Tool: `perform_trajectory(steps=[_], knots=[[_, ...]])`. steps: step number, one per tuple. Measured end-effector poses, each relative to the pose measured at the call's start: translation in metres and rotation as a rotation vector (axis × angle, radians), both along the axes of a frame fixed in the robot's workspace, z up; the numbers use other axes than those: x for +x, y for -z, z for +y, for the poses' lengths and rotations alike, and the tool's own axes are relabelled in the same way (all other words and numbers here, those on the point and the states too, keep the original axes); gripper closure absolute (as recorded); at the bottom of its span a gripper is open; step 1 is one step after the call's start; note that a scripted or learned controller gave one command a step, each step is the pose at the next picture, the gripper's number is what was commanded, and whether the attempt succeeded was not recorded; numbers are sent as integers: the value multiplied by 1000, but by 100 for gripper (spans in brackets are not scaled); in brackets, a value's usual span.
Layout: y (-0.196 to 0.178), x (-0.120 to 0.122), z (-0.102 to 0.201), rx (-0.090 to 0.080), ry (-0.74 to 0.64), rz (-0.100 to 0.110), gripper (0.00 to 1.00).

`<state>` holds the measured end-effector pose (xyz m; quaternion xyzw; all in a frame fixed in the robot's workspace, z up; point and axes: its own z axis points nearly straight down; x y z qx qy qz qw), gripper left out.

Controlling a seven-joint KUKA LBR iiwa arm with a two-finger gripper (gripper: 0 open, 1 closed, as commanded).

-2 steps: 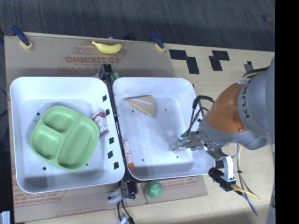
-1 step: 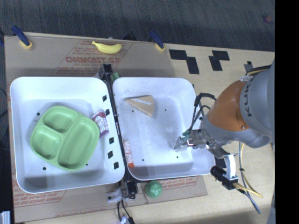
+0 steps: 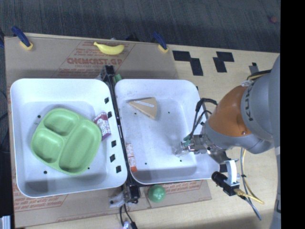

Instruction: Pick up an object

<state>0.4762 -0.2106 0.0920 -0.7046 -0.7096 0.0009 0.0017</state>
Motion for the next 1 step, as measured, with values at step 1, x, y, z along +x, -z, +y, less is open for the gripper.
perform_trajectory(steps=[1], knots=[[-36,0,104,1,-3,-1,100]])
